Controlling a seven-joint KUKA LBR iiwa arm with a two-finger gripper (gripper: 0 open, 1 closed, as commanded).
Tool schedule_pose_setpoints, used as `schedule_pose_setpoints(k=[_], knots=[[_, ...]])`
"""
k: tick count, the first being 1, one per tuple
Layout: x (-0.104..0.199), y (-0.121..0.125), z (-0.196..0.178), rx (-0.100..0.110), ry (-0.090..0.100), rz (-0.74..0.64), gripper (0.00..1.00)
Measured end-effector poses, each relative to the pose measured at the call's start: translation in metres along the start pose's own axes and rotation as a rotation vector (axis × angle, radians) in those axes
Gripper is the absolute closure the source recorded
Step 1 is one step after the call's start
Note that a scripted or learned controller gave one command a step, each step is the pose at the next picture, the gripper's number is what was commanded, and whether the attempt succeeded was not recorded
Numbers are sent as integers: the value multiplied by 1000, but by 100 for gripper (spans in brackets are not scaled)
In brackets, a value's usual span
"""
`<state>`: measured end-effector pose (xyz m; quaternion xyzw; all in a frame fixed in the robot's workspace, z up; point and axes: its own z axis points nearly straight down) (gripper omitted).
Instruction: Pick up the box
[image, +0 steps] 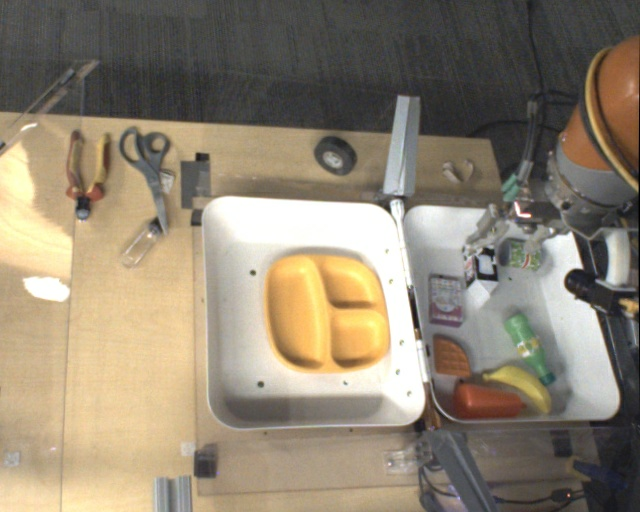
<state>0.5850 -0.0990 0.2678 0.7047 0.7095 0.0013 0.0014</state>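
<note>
A small purple box (446, 298) lies flat in the right bin (585, 312), close to its left wall. My gripper (495, 243) hangs over the back part of that bin, a little above and to the right of the box and apart from it. Right beside the gripper is a small white-and-green packet (523, 256). The grey arm with its orange band (608, 95) comes in from the upper right.
The right bin also holds a green bottle (527, 345), a banana (522, 384), a red item (488, 401) and a brown piece (452, 356) at the front. A yellow divided tray (326, 308) fills the left bin (230, 300). Scissors (152, 170), pliers (86, 172) and a tape roll (335, 154) lie on the bench.
</note>
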Motion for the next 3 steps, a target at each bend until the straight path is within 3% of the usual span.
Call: schedule_pose_setpoints(k=[1,2,3], knots=[[12,-23,170,-6,-2,-179,0],[14,-21,160,-9,-1,-183,100],[65,-84,58,-2,0,-28,100]])
